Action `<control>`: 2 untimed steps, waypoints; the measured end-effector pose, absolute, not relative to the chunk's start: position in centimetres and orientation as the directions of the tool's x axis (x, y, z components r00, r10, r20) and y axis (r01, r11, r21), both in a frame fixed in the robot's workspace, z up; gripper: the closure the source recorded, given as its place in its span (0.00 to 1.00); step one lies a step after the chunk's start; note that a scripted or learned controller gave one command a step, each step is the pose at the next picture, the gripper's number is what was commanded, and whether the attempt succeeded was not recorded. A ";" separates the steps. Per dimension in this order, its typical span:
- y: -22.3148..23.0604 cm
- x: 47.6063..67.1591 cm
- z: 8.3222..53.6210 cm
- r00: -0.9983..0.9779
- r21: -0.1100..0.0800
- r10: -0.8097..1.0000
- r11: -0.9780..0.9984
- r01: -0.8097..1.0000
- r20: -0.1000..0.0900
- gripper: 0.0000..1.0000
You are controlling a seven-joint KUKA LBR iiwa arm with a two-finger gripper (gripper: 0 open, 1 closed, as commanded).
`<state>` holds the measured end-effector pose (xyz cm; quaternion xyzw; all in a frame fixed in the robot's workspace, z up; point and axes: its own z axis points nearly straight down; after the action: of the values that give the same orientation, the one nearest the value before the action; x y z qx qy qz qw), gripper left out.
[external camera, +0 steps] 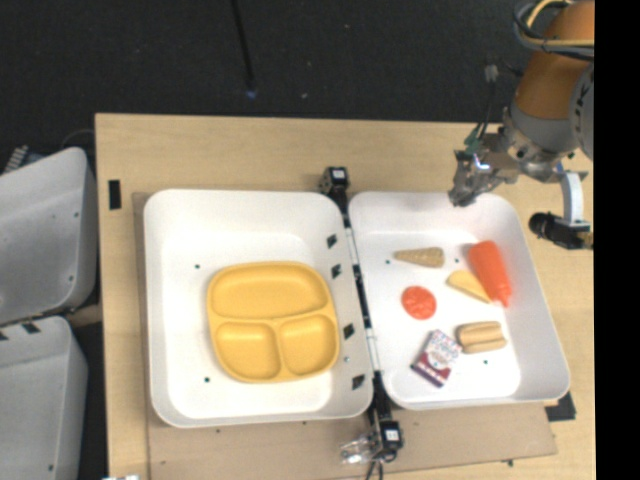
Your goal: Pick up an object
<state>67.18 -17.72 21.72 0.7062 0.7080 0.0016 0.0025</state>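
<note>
The right bin [400, 220] holds several small items: a tan cone-shaped piece [420, 257], a red round piece [419, 302], a yellow wedge [467, 285], an orange carrot-like piece [491, 270], a brown hot-dog bun [480, 337] and a small purple-and-white packet [436, 358]. My gripper [465, 190] hangs over the far edge of the right bin, above and behind the items, with nothing visibly between its fingers.
The left bin [175, 223] carries a yellow three-compartment tray [272, 320]. A black clip [335, 179] sits at the far end of the seam between the bins. Grey padded shapes [40, 228] lie off the bench to the left.
</note>
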 end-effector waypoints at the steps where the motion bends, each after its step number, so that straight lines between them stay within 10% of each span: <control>1: -12.8 65.2 23.2 -0.006 0.003 1.000 0.006 1.000 0.001 1.00; 2: -8.8 62.2 23.1 -0.004 0.000 1.000 0.004 1.000 0.000 1.00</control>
<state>62.18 -8.78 23.11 0.7056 0.7087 0.0000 0.0000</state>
